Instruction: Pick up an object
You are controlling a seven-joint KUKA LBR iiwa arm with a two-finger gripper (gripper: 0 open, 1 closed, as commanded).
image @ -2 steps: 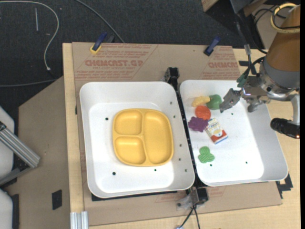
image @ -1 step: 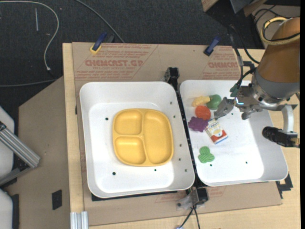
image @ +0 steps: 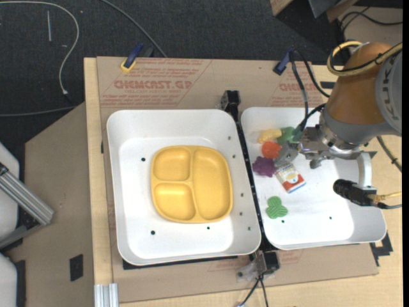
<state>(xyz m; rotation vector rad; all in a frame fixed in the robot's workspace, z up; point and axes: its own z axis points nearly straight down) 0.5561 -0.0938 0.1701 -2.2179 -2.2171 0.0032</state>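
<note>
In the camera view, two white bins are seen side by side on a cardboard-covered bench. The left bin is occupied by a yellow divided plate with three compartments, lying flat near its middle. The right bin holds a cluster of small things in its upper left part: a yellow piece, a dark green piece, an orange-red piece, a purple piece and a small red and white carton. A light green piece lies apart, lower in the same bin. Two blue clips are fixed at the far edge of the cardboard.

The arm is seen over the right side of the right bin, and part of the bin floor is hidden beneath it. The gripper is lowered among the cluster, just above the carton and beside the purple piece. Nothing can be made out between its fingers, and their state cannot be told.
</note>
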